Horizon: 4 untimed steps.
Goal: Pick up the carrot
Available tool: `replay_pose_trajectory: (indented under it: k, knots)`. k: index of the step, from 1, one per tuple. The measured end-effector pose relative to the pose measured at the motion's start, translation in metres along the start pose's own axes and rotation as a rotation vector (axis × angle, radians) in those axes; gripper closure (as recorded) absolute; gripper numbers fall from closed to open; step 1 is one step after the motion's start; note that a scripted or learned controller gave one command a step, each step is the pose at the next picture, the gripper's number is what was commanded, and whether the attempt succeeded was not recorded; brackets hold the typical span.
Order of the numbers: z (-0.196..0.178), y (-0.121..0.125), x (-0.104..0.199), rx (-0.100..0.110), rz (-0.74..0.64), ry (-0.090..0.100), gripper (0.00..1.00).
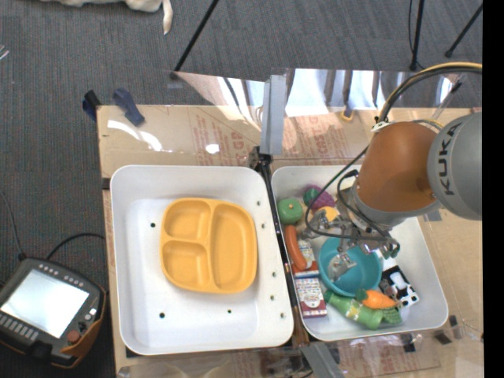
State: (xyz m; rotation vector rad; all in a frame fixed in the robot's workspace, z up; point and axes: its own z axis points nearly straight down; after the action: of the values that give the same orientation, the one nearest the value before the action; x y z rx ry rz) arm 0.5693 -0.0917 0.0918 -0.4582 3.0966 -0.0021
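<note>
camera view: the carrot (380,298) is seen in the right bin (429,258), at four o'clock from the teal bowl (350,272), resting on green toys. the gripper (343,263) is hung over the bowl, apparently short of the target; its grasp cannot be told.

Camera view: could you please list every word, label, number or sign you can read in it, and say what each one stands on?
"KUKA": in dark letters, running vertically, on the grey arm.
Red lettering on the brown cardboard behind the bins: mirrored and too blurred to read.
Label on the small carton in the right bin: too small to read.
Screen of the handheld controller: glare, nothing readable.
</note>
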Motion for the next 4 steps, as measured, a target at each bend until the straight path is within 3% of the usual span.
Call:
replay_pose_trajectory:
  k: [1, 2, 3, 4]
  knots:
    - [0.004, -0.064, -0.061, -0.002, 0.203, 0.007, 0.0]
    - [0.004, -0.015, -0.029, 0.002, 0.42, 0.01, 0.0]
    - [0.004, -0.019, -0.052, 0.002, 0.358, 0.008, 0.0]
    - [-0.01, -0.024, -0.053, 0.013, 0.355, 0.004, 1.0]
